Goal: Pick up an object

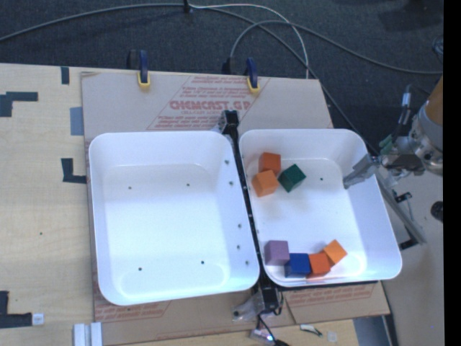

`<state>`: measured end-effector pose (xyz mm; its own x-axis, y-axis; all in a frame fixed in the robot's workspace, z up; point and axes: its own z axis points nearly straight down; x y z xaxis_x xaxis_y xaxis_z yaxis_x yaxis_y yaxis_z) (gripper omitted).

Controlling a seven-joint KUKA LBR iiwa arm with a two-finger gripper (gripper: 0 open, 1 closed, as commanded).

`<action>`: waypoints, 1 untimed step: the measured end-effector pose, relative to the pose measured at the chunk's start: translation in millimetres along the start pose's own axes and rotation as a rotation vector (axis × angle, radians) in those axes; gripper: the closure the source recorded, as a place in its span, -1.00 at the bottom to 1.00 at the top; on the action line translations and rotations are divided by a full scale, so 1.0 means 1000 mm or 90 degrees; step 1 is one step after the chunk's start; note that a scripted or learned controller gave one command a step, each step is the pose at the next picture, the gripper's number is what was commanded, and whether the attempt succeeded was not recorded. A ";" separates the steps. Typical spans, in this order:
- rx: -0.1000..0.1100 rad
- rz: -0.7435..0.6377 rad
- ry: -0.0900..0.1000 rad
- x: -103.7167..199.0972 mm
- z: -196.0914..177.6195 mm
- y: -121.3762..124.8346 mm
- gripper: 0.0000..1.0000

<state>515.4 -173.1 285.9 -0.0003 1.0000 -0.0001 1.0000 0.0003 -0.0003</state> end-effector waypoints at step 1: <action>0.009 0.001 0.002 -0.027 0.157 0.003 -1.00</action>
<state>518.8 -199.9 128.7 0.0015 1.0000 0.0035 0.9999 -0.0014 -0.0138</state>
